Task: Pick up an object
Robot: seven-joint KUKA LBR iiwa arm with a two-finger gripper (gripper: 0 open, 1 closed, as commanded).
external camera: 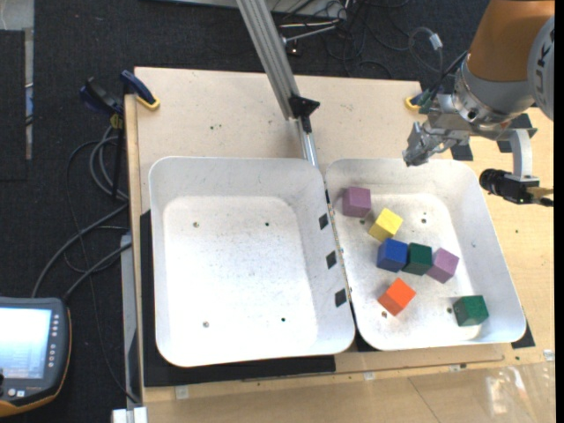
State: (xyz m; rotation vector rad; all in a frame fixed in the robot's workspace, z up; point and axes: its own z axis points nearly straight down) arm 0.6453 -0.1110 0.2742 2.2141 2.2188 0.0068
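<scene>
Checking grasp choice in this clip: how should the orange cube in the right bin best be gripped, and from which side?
Probably straight from above, closing on two opposite side faces of the orange cube. It sits apart from the blue cube and the others, with bare bin floor around it, so its flat sides look free for the fingers.

No text, label, brand, number or sign can be read anywhere here. The lit screen of the handheld pendant (26, 346) at the lower left shows pale lines too small and blurred to make out. The coloured blocks and the white bins (238, 174) show plain faces without markings.
</scene>
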